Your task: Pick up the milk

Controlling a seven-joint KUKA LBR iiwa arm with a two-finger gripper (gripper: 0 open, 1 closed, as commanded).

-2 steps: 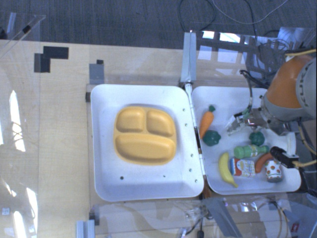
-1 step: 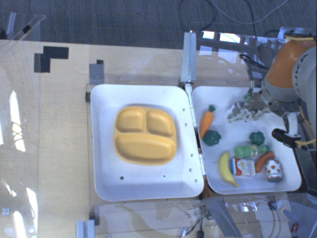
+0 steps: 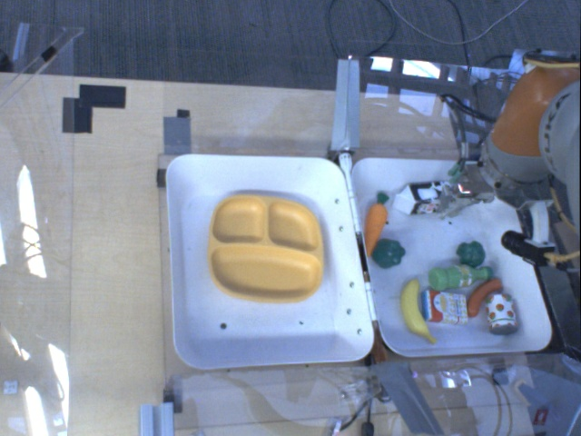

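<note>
Yellow tray (image 3: 266, 248), carrot (image 3: 374, 226), banana (image 3: 414, 310)

Banana (image 3: 415, 310), sausage (image 3: 483, 295), probably grapes (image 3: 458, 276) crowd milk (image 3: 445, 306).

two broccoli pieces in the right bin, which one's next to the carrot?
The darker broccoli at the bin's left side, just below the carrot. The other broccoli sits further right, above the green bunch.

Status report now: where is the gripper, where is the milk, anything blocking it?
Gripper low at right bin's far side. Small white milk carton lying beside it, not held. Orange carrot close by.
</note>
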